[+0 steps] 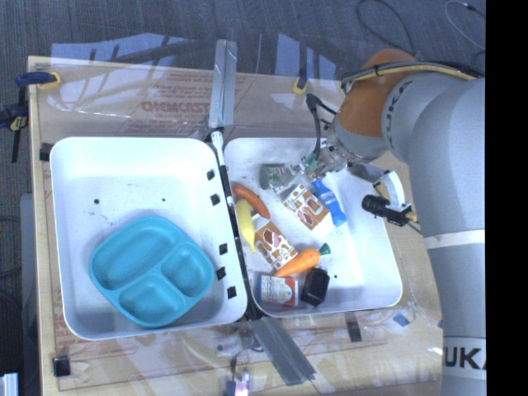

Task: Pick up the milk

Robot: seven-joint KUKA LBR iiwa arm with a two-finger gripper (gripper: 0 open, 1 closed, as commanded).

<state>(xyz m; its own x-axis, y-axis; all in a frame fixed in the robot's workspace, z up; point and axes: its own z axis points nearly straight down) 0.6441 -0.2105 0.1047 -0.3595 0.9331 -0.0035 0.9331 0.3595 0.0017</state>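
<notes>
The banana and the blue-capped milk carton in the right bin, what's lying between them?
In the camera view, a brown-and-white snack packet lies between the banana and the milk carton, touching or nearly touching the carton's left side.

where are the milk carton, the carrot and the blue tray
milk carton point(310, 208): camera view, on its brown and white printed face, right bin.
carrot point(298, 261): camera view, on the middle of its orange body, right bin.
blue tray point(153, 270): camera view, on the ridge between its compartments, left bin.
</notes>
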